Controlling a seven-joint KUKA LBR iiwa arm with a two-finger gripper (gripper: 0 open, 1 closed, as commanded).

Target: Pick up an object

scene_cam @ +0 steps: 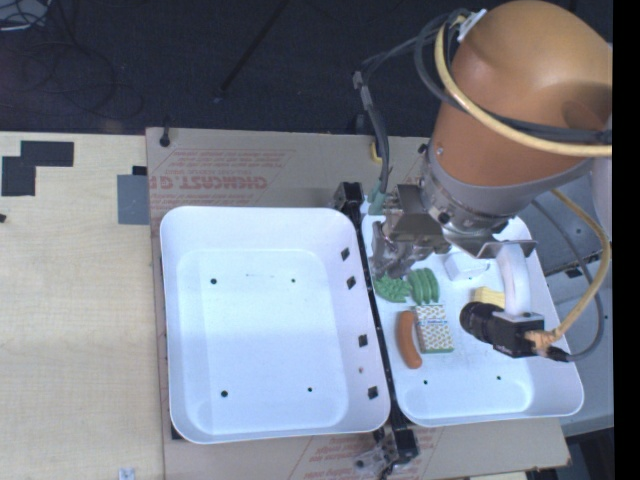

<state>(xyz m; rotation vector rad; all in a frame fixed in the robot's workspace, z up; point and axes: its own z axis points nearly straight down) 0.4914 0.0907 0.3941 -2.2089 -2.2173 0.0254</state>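
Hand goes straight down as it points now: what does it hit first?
Probably the green leafy piece right under the hand, by the right bin's left wall; depth is unclear in this slanted view.

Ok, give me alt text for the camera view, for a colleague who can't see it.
The end effector hangs low over the right bin, just above a cluster of green pieces. Next to them lie an orange sausage-shaped piece and a small patterned block; the left bin sits alongside.

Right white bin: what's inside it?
A dark green ribbed toy, a paler green piece, an orange sausage-shaped toy, a small speckled box and a yellow block. The grey arm covers the bin's far end.
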